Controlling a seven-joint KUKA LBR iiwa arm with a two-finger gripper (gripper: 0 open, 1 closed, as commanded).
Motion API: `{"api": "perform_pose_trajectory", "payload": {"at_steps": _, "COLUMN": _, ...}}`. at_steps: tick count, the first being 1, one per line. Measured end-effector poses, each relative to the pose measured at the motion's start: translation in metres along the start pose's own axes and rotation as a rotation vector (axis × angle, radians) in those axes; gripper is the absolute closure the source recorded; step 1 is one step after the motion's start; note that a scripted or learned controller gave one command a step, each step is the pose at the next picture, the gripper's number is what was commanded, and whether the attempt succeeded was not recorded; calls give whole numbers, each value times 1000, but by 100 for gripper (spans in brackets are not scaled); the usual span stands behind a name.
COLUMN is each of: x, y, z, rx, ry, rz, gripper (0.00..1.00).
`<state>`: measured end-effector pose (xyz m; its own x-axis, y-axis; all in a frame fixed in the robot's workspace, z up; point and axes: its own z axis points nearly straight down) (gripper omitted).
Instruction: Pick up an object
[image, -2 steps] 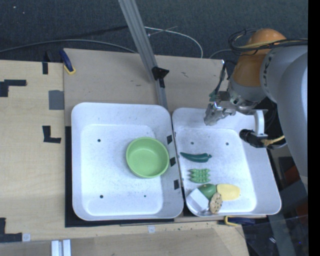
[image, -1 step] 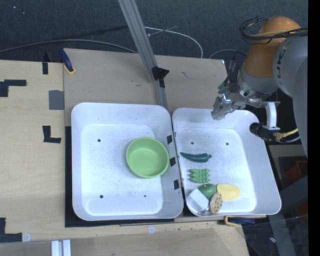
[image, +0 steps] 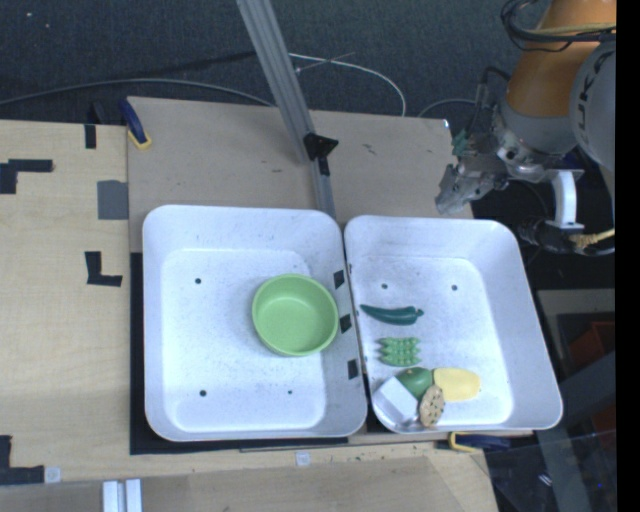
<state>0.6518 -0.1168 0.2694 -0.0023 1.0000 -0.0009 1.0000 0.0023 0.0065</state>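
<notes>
Two shallow white bins are set side by side on the bench, their inner rims meeting along a seam fitted with small dark clips. The left bin (image: 180, 300) carries a green bowl (image: 294, 315), placed right of its middle and near the shared rim; the rest of its floor to the left and front is open.

In the right bin (image: 480, 300) the things are gathered toward the front left. A dark green pepper (image: 392, 314) is laid near the middle, close to the seam. Just in front of it a light green pea pod (image: 399, 351) is seen. In the front left corner a cluster is packed against the rim: a green rounded piece (image: 414, 380), a white block (image: 397, 401), a speckled cookie (image: 432, 404) and a yellow lemon (image: 456, 384), touching or nearly touching one another. The back and right parts of this bin's floor are left free.

The gripper (image: 455, 190) is held above the bench just beyond the right bin's back rim, near its back edge's middle, well apart from every object. Nothing is seen between its fingers; whether they are spread or pressed together cannot be told. A grey slanted pole (image: 285, 80) is seen behind the bins.
</notes>
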Motion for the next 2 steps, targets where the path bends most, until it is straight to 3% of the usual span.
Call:
{"api": "perform_pose_trajectory", "payload": {"at_steps": 1, "x": 1, "y": 1, "z": -15, "rx": 6, "ry": 1, "rz": 0, "gripper": 100}}
{"api": "perform_pose_trajectory", "payload": {"at_steps": 2, "x": 50, "y": -19, "z": 2, "rx": 10, "ry": 2, "rz": -3, "gripper": 100}}
